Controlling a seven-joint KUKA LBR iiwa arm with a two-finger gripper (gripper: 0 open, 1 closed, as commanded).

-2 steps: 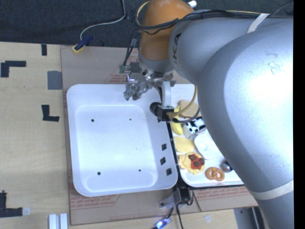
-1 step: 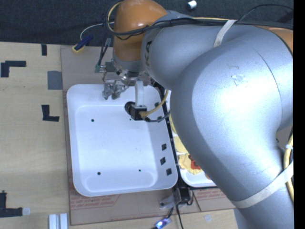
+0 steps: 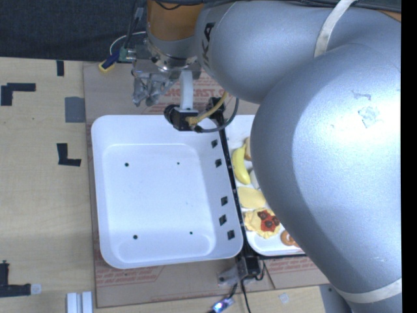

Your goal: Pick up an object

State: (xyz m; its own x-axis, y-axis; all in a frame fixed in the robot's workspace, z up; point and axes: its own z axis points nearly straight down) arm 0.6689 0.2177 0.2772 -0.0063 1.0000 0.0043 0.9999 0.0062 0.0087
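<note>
Banana [image 3: 240, 165] lies in the right bin [image 3: 277, 249], close to that bin's left wall and lengthwise along it. Just nearer the camera sits a yellow piece [image 3: 250, 197]. A red piece [image 3: 268, 222] is touching or just beside it. At the near end is a brown ring [image 3: 287, 238], perhaps a pretzel, though it is too small for me to be sure. My arm [image 3: 326, 149] covers the rest of that bin.

My gripper [image 3: 148, 95] is well apart from all of these. It hangs past the far rim of the left bin [image 3: 99, 175], over the cardboard [image 3: 112, 83] that lies under both bins. I cannot tell from this view whether it is open or closed. My orange band [image 3: 172, 5] shows right above it at the top of the view.

The left bin is white, with four small dark dots [image 3: 126, 165] on its floor. A row of black tabs [image 3: 225, 201] runs down its right wall, between the two bins. The cardboard rests on the pale bench [image 3: 39, 201], which bears black marks [image 3: 65, 155] on its left side.
</note>
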